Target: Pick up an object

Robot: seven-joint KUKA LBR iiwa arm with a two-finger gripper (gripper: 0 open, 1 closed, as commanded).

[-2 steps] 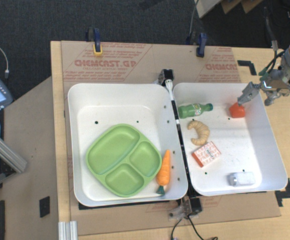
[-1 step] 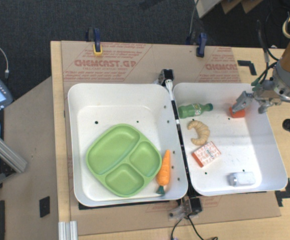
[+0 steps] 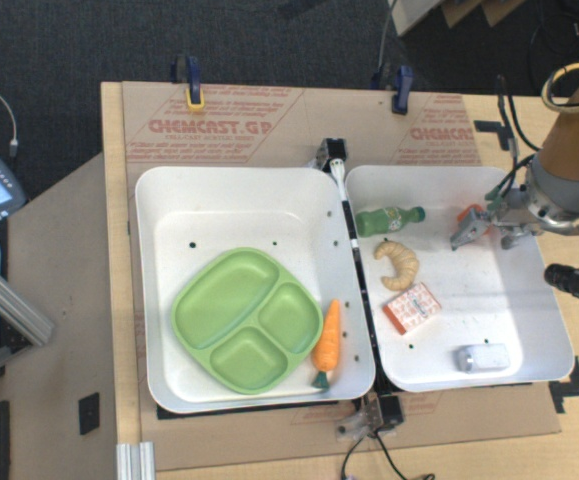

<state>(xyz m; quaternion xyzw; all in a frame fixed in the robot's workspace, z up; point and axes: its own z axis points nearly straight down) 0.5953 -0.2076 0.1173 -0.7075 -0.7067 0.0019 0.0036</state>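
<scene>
In the right bin (image 3: pixel 539 308) lie a green bottle (image 3: pixel 389 219) on its side, a tan croissant (image 3: pixel 399 264), a red and white box (image 3: pixel 411 308) and a small grey block (image 3: pixel 481 358). My gripper (image 3: pixel 486 234) hovers over the bin's upper right part, right of the bottle. Its fingers (image 3: pixel 463 232) are spread open and nothing sits between them. A small red piece (image 3: pixel 466 211) shows just beside the left finger. In the left bin (image 3: pixel 159 228) an orange carrot (image 3: pixel 327 336) lies next to a green divided plate (image 3: pixel 247 318).
The arm comes in over the right bin's right rim. A black clip (image 3: pixel 331 152) sits where the two bins meet at the back. Two clamps (image 3: pixel 193 78) hold the brown board at its far edge.
</scene>
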